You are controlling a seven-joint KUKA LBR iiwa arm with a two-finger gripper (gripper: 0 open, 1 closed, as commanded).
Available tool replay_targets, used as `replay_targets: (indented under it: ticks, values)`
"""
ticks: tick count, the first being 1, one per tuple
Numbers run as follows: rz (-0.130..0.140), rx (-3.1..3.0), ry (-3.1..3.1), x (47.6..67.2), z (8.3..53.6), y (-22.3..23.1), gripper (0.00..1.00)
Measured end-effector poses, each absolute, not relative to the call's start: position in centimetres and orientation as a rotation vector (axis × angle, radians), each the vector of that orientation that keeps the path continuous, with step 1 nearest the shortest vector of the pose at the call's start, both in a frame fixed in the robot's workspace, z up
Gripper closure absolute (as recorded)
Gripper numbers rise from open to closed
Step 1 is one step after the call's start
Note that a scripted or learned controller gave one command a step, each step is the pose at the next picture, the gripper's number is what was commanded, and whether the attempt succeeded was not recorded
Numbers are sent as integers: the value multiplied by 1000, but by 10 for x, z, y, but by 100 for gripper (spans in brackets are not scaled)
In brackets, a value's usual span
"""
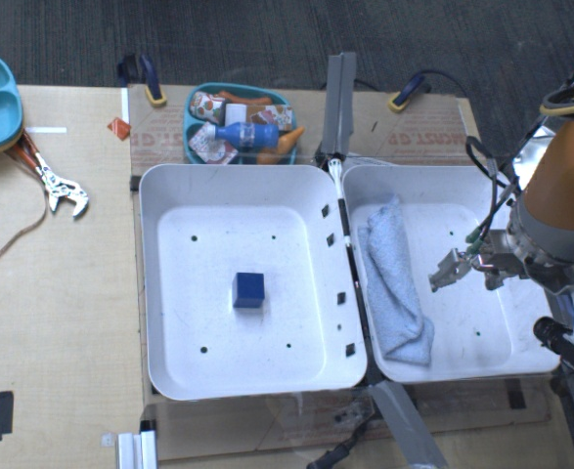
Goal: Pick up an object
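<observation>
Gripper (450,270) over right bin (482,355), state unclear; towel (396,281) lies lengthwise, front-to-back.

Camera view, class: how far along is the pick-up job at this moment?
Done: the two-finger gripper has reached over the right white bin. In hand: nothing sits between its fingers. Left: choosing and lifting an object, either the crumpled light-blue cloth beside it or the small dark-blue cube in the left white bin.
</observation>
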State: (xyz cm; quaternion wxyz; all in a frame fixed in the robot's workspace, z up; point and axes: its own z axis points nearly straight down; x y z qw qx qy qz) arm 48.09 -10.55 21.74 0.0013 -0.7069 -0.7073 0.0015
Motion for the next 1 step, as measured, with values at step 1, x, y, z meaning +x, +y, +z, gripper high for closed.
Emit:
replay_targets:
  ticks: [1]
  values:
    - [4, -2206, -2238, 480, 364, -92, 0]
